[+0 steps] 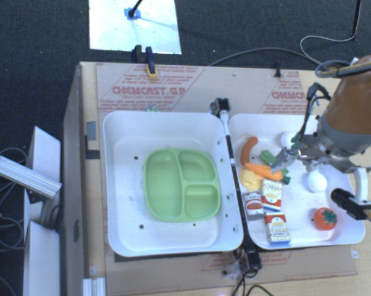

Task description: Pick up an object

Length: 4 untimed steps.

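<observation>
Nearest you, at the lower middle of the frame, lies the left bin (120, 227) holding a smooth, pale green divided plate (182, 185) of moulded plastic. Moving right into the right bin (352, 230), you have small printed cartons (273, 211), a sausage (249, 149), a carrot (263, 171), a white egg (316, 181) and a tomato (325, 218), all likely light, hard toy plastic; the carrot looks your best target, slim and stiff, so take it across its middle. Your gripper (283, 160) hovers right over that carrot with its fingers parted, holding nothing.
</observation>
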Available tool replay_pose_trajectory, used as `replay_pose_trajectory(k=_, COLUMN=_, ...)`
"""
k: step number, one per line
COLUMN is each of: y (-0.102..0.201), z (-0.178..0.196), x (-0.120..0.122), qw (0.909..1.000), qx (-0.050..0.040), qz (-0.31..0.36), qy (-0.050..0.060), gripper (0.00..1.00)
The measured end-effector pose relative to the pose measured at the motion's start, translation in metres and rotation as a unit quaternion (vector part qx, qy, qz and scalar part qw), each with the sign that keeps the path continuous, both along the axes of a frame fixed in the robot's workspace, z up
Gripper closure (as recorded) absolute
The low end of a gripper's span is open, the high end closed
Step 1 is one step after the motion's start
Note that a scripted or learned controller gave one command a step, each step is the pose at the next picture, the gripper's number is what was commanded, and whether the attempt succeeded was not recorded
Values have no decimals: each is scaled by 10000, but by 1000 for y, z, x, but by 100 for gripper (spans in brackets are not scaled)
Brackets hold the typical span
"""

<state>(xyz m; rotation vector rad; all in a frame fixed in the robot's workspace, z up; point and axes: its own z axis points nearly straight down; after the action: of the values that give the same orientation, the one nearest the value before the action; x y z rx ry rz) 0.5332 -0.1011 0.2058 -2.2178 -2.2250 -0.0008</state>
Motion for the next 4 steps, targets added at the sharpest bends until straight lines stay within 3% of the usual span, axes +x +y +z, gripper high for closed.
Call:
replay_pose_trajectory(k=1, y=-3, z=-122, x=119, qw=10000, qx=-4, qz=-1, qy=1, gripper=0)
replay_pose_trajectory(k=2, y=-2, z=-110, x=121, qw=10000, qx=-5, qz=12, qy=-24, gripper=100)
replay_pose_trajectory(k=3, y=38, z=-20, x=60, qw=10000, qx=2, qz=7, qy=-17, gripper=100)
replay_pose_trajectory(k=4, y=37, z=-21, x=59, qw=10000, qx=1, qz=-1, qy=-6, gripper=0)
